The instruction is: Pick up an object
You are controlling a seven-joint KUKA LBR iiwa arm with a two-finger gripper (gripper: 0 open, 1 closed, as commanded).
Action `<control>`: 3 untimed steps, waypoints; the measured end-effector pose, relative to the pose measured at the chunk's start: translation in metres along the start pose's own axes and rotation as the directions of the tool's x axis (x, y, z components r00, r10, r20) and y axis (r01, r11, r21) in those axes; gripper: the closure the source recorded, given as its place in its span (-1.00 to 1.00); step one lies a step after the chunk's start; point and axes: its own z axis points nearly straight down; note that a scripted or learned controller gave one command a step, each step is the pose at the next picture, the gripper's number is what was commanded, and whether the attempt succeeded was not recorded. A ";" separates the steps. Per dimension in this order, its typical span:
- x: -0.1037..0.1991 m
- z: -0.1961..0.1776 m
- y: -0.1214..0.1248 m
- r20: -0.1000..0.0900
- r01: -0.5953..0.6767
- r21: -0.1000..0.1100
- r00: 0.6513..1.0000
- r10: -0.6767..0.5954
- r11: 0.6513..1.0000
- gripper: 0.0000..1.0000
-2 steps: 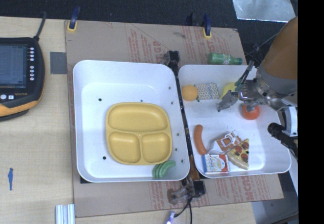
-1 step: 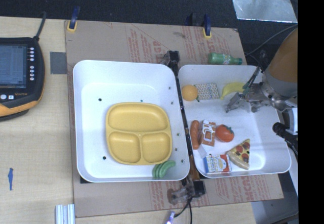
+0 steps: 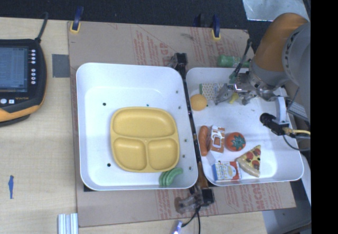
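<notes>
Bench carries a brown cardboard sheet [image 3: 132,43] under two white bins set side by side, their near walls touching. Left bin [image 3: 92,85] holds a yellow three-compartment tray [image 3: 144,139] roughly at its centre, compartments bare, and a green pea pod [image 3: 170,176] lying against the bin's front right corner, just beside the tray's corner. Right bin [image 3: 296,167] has the arm [image 3: 280,48] reaching in from the right over its rear half; orange band and grey wrist sit above the bin's far right corner. Gripper [image 3: 226,94] hangs low over the bin's rear left area, close to a pale dotted packet [image 3: 209,90]; state of the pincer cannot be told, and nothing can be made out in its hold. Candidate objects lie apart from it: small orange fruit [image 3: 198,102] at the left wall, sausage [image 3: 204,140], red-and-white carton [image 3: 217,139], tomato [image 3: 235,141], pizza slice [image 3: 251,160], blue-and-white carton [image 3: 225,170] at the front. Teach pendant [image 3: 18,82] rests on the bench at far left. A small green item [image 3: 227,61] sits on the cardboard behind the right bin.
</notes>
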 end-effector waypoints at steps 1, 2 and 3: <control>-0.015 0.000 0.021 -0.002 -0.003 0.001 1.000 0.003 1.000 -1.00; 0.016 0.000 -0.025 0.001 -0.002 -0.001 1.000 0.002 1.000 -1.00; 0.012 0.000 0.022 -0.001 -0.004 -0.003 1.000 0.004 1.000 -1.00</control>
